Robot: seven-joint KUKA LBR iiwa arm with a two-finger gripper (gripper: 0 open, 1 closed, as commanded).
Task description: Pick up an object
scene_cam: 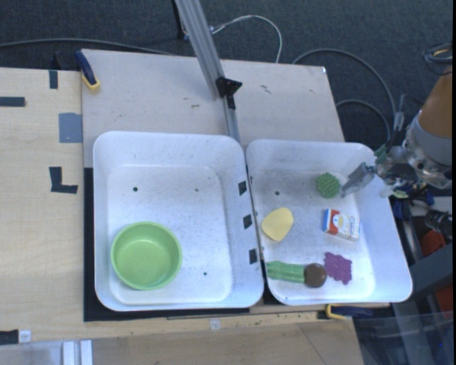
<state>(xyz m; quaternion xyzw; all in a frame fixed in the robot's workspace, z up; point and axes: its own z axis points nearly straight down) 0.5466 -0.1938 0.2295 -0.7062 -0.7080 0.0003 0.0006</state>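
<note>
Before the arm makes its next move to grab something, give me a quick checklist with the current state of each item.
1. Gripper over the right white bin: ok.
2. Round green textured ball right beside the gripper, a near target: ok.
3. Object between the fingers: not ok, nothing seen there.
4. Finger opening: cannot tell.
5. Ball apart from the red and white carton and the yellow rounded piece: ok.
6. Green bowl sits in the left white bin, away from the gripper: ok.

The left bin (167, 147) lies mostly open — only a green bowl (146, 255) fills its front left corner. The right bin (289, 154) is crowded along its front edge and right side, with bare floor at its back left corner — a slanted metal pole (205, 40) crosses behind.
</note>
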